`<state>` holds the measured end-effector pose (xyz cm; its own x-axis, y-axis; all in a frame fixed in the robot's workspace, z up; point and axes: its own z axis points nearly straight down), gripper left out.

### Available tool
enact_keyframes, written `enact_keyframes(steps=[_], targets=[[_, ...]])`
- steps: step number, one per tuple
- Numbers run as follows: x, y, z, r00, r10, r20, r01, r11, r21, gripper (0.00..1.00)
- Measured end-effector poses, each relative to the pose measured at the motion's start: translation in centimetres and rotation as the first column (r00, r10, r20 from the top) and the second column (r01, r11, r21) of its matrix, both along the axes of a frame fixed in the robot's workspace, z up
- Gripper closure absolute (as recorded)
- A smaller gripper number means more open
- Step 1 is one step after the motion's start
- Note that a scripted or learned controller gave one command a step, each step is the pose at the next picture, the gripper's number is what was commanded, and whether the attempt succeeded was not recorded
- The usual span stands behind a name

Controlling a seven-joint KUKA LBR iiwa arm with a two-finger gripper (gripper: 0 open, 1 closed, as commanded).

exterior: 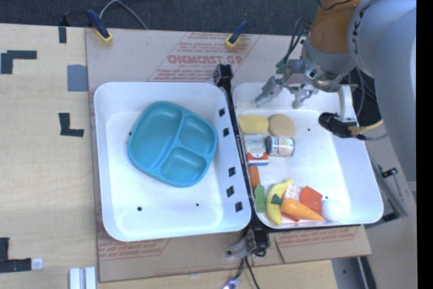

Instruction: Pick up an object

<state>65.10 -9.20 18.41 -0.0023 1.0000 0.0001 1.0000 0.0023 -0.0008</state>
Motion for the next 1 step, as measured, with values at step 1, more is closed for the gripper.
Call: enact_keyframes(steps=[1], targets=[[2.03,-1.83,-9.37,1.0,0.0,0.009,0.0,1.0,-0.003,0.0]])
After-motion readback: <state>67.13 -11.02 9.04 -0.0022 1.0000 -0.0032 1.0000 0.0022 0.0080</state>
